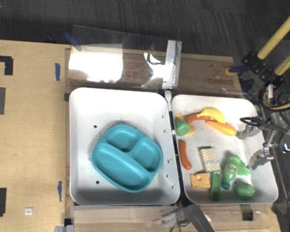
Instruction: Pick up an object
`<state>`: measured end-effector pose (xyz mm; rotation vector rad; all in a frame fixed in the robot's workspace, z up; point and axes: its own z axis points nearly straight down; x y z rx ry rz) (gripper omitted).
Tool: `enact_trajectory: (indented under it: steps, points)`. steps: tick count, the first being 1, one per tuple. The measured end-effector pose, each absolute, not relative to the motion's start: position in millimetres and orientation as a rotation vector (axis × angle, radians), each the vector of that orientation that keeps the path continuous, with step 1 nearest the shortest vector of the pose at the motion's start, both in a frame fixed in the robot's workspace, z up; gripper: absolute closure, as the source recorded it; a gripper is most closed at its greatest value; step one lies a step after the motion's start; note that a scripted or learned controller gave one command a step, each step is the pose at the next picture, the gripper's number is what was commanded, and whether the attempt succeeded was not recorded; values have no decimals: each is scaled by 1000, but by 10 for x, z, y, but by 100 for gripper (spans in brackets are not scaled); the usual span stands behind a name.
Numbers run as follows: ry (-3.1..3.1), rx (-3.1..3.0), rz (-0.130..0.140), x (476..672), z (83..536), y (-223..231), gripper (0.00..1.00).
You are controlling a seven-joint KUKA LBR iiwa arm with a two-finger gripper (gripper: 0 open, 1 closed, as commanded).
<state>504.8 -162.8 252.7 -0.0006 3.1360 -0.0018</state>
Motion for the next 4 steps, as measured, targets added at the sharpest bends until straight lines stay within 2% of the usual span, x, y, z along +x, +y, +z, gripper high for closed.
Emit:
enact_trajectory:
  steps: [1, 2, 3, 4]
  points:
    - [3140, -147, 3, 5185, 1202, -2236, 0]
    - [3130, -3, -4, 5687, 888, -2027, 0]
    - [3153, 91, -3, 6485, 892, -1589, 0]
    - [3127, 145, -3, 5711, 895, -1399, 0]
